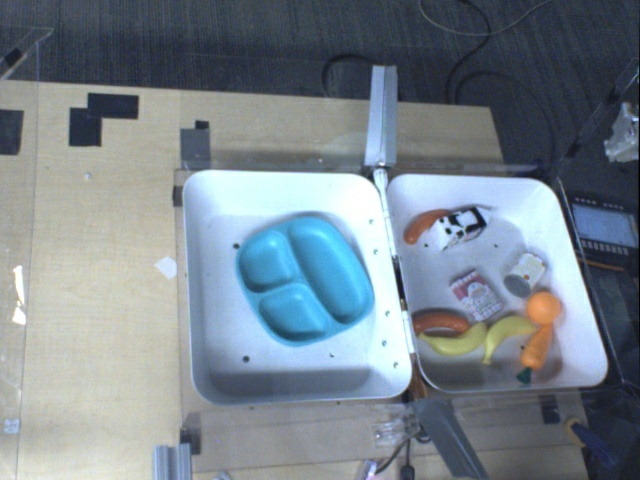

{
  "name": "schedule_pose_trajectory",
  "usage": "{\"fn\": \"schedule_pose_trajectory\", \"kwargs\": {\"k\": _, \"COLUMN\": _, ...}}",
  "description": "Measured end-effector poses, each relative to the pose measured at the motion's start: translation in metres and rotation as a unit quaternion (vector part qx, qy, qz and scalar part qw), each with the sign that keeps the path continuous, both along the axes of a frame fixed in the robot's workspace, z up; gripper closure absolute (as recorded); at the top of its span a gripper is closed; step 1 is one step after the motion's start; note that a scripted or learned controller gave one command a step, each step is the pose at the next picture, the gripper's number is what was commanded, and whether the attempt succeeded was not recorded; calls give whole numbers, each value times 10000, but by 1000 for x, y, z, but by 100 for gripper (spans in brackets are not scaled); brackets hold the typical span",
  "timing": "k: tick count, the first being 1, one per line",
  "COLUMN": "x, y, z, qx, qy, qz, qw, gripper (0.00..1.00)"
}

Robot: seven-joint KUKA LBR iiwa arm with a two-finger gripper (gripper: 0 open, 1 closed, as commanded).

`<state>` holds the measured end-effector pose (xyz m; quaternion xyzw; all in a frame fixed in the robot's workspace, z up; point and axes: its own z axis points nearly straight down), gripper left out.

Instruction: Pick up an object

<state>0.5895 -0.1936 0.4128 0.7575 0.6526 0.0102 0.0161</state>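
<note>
Nothing is lifted yet: banana [478,336], orange [544,308], carrot [535,351], sausage [440,320] and small packets lie in the right bin [570,233], at the frame's lower right. Blue tray [304,276] sits in the left bin [210,268]. The tool's state cannot be told; the whole pick remains.

Pale wooden bench [90,298], dark carpet floor [250,18], loose cables [470,18]

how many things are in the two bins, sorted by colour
Blue: 1, the divided tray in the left bin
Yellow: 1, banana
Orange: 3, ball, carrot, long piece
Red-brown: 1, sausage
Black and white: 1, toy
Red and white: 1, packet
Grey: 1, small can
Total: 9
</note>
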Motion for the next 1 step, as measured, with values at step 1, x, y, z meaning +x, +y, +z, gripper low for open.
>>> {"fn": "schedule_pose_trajectory", "kwargs": {"k": 1, "x": 1, "y": 1, "z": 12, "qx": -13, "qy": -32, "qz": 29, "qw": 10000, "gripper": 100}}
